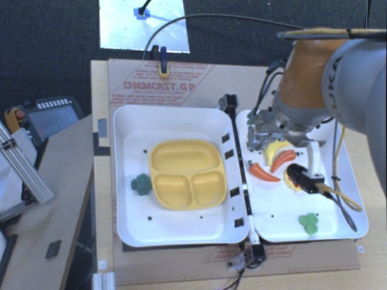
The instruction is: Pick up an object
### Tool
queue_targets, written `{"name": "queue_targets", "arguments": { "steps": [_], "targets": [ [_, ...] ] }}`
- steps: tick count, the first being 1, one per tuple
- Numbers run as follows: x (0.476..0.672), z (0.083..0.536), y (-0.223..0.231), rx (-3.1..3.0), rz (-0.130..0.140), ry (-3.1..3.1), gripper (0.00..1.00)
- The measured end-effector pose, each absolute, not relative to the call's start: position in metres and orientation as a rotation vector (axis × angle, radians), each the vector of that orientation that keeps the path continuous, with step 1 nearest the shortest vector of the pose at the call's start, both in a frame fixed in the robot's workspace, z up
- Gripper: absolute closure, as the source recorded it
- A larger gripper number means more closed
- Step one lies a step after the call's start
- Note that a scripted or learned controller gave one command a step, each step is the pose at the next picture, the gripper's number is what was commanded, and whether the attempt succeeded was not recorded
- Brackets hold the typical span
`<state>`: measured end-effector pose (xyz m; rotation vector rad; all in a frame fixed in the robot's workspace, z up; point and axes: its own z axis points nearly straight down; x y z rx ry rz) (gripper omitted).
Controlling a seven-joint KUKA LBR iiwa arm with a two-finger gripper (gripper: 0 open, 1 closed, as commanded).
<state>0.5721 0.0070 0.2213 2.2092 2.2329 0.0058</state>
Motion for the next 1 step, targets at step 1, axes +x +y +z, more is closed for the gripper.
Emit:
{"name": "queue_targets", "arguments": {
  "steps": [1],
  "targets": [
    [0.5937,0.2187,0.065,2.209,0.006,2.233,1.0]
  ]
}}
